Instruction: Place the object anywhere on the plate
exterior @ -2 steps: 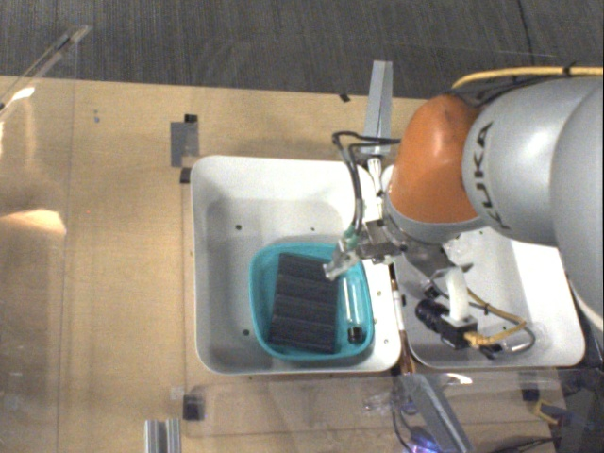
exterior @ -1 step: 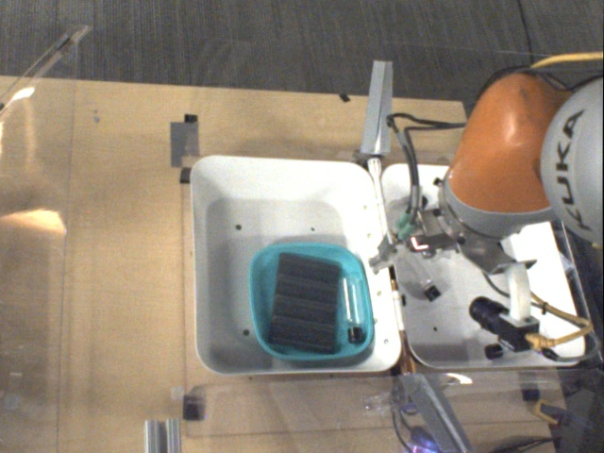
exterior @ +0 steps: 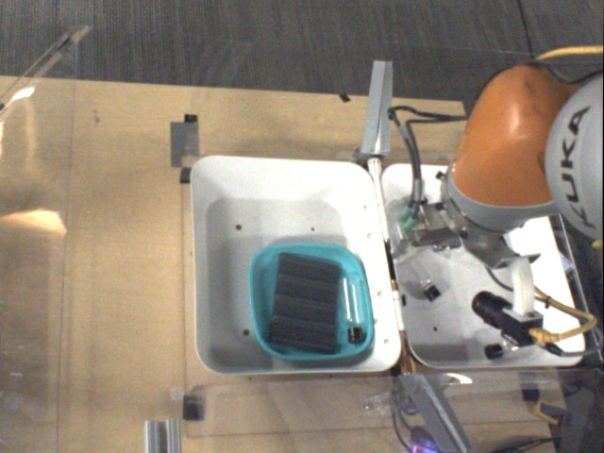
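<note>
overhead view of a wooden bench (exterior: 104, 281) with two white bins. in the left bin (exterior: 222, 253) a teal plate (exterior: 264, 272) holds a dark ribbed block (exterior: 304, 302), lying flat near its middle. the grey and orange arm (exterior: 514, 149) hangs over the right bin (exterior: 453, 333); whether its jaws are open cannot be told. if the block is the object, lift away straight without nudging the plate.

Pale wooden bench (exterior: 94, 347) bearing two bins | shallow white plastic left bin (exterior: 212, 253) sitting beside matching white right bin (exterior: 453, 347), rims touching | grey metal post (exterior: 377, 111) standing behind them
</note>
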You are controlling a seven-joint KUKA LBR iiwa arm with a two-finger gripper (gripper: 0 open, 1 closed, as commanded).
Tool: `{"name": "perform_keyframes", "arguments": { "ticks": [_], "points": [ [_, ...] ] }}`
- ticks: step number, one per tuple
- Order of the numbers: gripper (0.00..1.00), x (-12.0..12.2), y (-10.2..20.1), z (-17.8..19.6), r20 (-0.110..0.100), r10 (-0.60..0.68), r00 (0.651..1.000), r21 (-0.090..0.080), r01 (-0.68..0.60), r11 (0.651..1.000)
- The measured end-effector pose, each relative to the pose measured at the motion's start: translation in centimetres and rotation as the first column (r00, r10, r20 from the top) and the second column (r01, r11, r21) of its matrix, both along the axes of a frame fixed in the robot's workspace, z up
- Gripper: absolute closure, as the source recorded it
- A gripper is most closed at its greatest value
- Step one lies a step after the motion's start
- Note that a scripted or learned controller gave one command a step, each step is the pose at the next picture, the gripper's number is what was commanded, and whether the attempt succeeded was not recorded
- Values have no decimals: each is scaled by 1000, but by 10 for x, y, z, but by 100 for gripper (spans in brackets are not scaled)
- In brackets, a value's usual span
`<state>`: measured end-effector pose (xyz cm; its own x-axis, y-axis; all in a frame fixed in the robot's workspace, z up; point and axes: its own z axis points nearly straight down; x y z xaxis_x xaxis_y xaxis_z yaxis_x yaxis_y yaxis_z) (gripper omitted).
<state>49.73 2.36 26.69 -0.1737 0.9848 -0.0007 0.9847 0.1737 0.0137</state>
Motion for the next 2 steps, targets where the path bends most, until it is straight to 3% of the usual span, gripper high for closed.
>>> {"name": "perform_keyframes", "arguments": {
  "ticks": [1, 2],
  "points": [
    [100, 33, 49, -76, -10, 72, 997, -1, -72, 997],
    [0, 33, 48, -76, -10, 71, 997, -1, -71, 997]
  ]
}}
